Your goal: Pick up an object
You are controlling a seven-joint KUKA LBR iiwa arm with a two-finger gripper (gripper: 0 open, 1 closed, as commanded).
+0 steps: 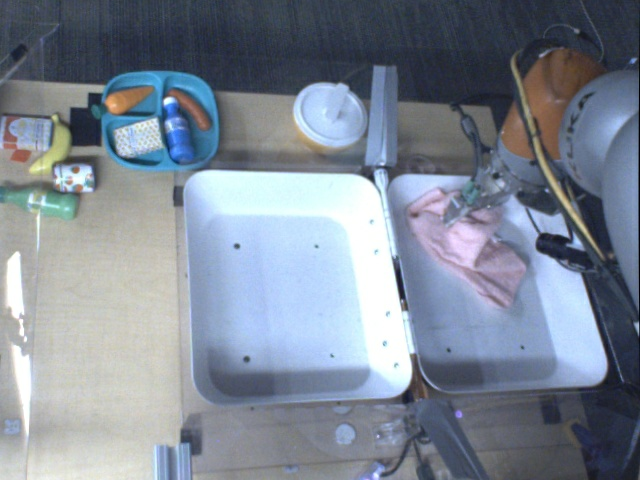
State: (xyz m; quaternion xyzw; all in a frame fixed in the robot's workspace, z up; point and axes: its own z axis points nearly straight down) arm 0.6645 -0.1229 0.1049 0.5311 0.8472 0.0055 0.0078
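Note:
A crumpled pink cloth (470, 246) lies in the right bin (500, 358), spread from its upper left toward the middle. My gripper (472, 200) reaches in from the right and sits low over the cloth's upper edge, touching or nearly touching the fabric. The grey arm with its orange band (545, 88) rises behind it at the upper right. I cannot make out how the fingers stand or whether any cloth is between them.
The left bin (290, 368) stands beside the right one, with a metal divider post (380, 118) between them at the back. A white lidded cup (330, 116), a blue tray of toy food (160, 118) and small items (45, 168) rest on the bench at the left.

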